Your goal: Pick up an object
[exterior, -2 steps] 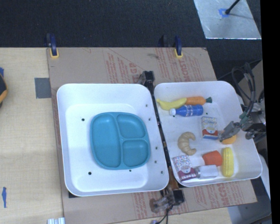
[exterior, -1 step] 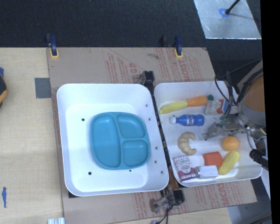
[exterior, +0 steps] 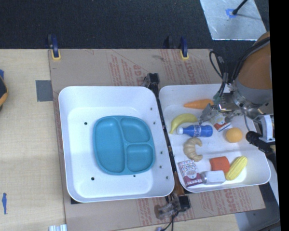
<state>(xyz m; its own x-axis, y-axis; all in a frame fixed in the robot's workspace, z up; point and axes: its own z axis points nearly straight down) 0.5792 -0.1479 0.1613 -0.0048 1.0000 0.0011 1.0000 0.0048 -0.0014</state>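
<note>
My hand (exterior: pixel 209 113) is down inside the right bin (exterior: pixel 264 179), toward its upper middle, and nothing has been lifted yet as far as I can judge. My fingers look spread, their tips hanging just at 12 o'clock of the blue-and-white bottle (exterior: pixel 196 130), with nothing pinched between them. The carrot (exterior: pixel 198 104) lies at 11 o'clock from my hand, the banana (exterior: pixel 182 121) at 9, the orange ball (exterior: pixel 234 135) at 4. Further toward 6 o'clock sit the croissant (exterior: pixel 193 149), the red block (exterior: pixel 219 163), the corn cob (exterior: pixel 236 167) and a small carton (exterior: pixel 188 169). The left bin (exterior: pixel 73 140) holds a blue divided plate (exterior: pixel 124 144). So the approach looks done; closing, gripping and raising are all left, and the bottle seems my likeliest target.
</note>
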